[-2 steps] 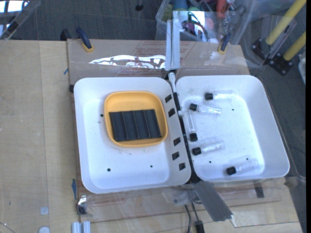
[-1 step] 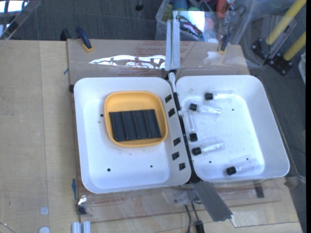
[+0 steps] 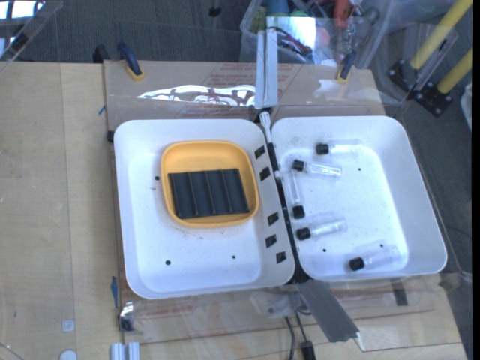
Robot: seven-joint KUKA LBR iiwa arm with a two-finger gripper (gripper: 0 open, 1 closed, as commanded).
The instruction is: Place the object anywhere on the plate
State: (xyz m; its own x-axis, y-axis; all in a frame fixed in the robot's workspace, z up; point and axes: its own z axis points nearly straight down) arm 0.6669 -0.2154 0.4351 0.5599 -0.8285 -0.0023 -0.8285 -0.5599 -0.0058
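Observation:
A yellow rounded-square plate (image 3: 175,162) sits in the left white bin (image 3: 139,231), towards its back. A black ribbed rectangular object (image 3: 208,193) lies flat on the plate, covering most of its front half. In the right white bin (image 3: 416,201) several clear vials with black caps lie scattered: one at the back (image 3: 335,149), one just below it (image 3: 316,169), one along the left wall (image 3: 295,195), one in the middle (image 3: 322,229), and one at the front (image 3: 373,259).
Small black clips (image 3: 268,197) line the ridge where the two bins meet. A grey metal bar (image 3: 262,66) stands behind the bins on brown cardboard. A clear tub of clutter (image 3: 322,6) sits at the back, and wooden bench lies to the left.

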